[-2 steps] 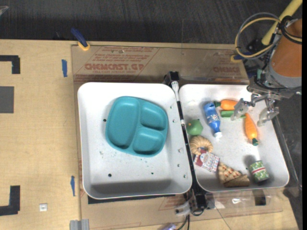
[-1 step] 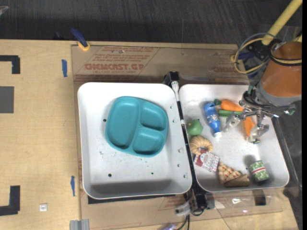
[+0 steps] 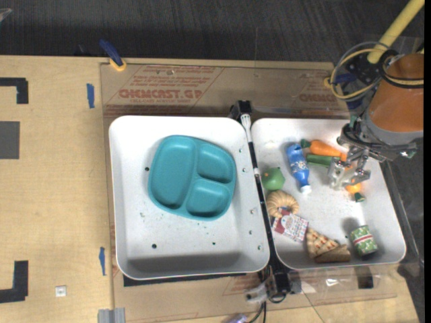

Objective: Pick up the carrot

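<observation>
The carrot (image 3: 322,148) is seen lying flat at the far side of the right bin (image 3: 394,210), just right of the blue bottle (image 3: 297,167) and above a green vegetable (image 3: 321,159); the claw (image 3: 347,173) is lowered into the same bin just right of the carrot, and whether it is released or clenched cannot be told. A teal divided plate (image 3: 192,177) is held in the left bin (image 3: 131,234); a green can (image 3: 363,239) is found near the right bin's near edge.

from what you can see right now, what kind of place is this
Most likely a robot lab test bench rather than a kitchen. A grey and orange arm reaches over two white bins, one holding a teal divided plate, the other toy food such as a carrot. Blue tape marks dot the cardboard-covered top.
</observation>
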`<state>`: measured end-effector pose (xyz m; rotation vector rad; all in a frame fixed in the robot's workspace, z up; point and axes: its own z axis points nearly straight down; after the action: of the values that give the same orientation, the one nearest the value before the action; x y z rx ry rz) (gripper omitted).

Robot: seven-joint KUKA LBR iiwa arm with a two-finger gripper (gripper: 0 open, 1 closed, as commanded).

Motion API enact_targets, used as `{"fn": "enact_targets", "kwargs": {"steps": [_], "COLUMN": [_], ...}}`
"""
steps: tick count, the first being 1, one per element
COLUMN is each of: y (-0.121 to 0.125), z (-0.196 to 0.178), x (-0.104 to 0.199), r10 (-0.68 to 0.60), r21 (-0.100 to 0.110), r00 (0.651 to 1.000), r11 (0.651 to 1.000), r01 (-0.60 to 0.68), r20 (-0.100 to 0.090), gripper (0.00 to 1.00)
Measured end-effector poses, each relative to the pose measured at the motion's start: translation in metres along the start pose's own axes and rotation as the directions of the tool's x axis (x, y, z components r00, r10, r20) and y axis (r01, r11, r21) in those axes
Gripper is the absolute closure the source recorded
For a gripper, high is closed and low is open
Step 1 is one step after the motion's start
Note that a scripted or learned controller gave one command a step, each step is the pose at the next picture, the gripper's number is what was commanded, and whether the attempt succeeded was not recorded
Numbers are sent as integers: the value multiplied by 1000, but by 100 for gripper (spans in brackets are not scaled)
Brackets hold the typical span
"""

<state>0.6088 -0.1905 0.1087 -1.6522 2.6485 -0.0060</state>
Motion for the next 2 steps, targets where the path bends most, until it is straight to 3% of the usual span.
{"fn": "enact_targets", "kwargs": {"steps": [1, 2], "y": [0, -2], "z": [1, -12], "x": [0, -3], "r10": [0, 4], "r21": [-1, 7], "r00": [1000, 1000], "r11": [1000, 1000], "r01": [0, -4], "r20": [0, 8], "gripper": [0, 100]}}
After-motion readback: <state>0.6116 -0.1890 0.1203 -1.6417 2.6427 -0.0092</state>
